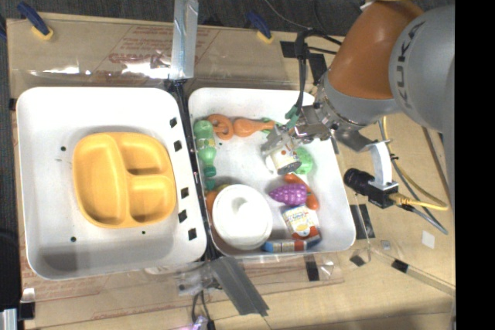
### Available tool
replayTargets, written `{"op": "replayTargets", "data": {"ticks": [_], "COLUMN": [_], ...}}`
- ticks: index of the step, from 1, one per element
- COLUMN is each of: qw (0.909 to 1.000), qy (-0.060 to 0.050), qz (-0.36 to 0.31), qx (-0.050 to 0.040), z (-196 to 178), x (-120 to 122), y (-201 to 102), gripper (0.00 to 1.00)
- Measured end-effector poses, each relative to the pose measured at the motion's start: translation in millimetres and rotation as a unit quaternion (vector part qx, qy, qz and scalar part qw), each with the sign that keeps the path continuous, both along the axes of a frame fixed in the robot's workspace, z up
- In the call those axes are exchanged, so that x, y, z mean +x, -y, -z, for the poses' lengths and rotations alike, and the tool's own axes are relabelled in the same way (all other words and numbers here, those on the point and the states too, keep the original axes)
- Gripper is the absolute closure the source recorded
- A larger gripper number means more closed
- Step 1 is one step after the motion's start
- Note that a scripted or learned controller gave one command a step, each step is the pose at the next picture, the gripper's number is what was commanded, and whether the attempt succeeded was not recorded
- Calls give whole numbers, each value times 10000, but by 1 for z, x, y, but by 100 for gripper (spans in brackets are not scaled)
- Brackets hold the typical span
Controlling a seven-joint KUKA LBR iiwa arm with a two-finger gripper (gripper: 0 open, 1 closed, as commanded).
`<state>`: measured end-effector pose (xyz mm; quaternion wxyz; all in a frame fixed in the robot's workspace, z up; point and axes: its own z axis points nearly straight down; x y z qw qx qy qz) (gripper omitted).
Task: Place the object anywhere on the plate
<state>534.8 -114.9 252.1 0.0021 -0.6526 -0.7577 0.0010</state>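
Yellow divided plate [124, 178] sits in the left bin [39, 166]; gripper [282, 147] hangs over the right bin [232, 98] of toys, its grip impossible to tell

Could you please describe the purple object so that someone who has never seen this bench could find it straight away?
Look in the right bin, the one crowded with small items. The purple object lies in its lower right part, just right of the round white lid and above a small labelled container. It is the one purple, bumpy piece there, like a grape bunch.
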Motion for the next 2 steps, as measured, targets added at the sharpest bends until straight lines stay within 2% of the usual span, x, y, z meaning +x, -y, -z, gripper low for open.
{"op": "replayTargets", "data": {"ticks": [1, 2], "qw": [9917, 9999], "qy": [-27, -9], "qz": [1284, 162], "qx": [-3, 1], "z": [60, 71], "x": [30, 8], "y": [25, -21], "gripper": [100, 100]}}
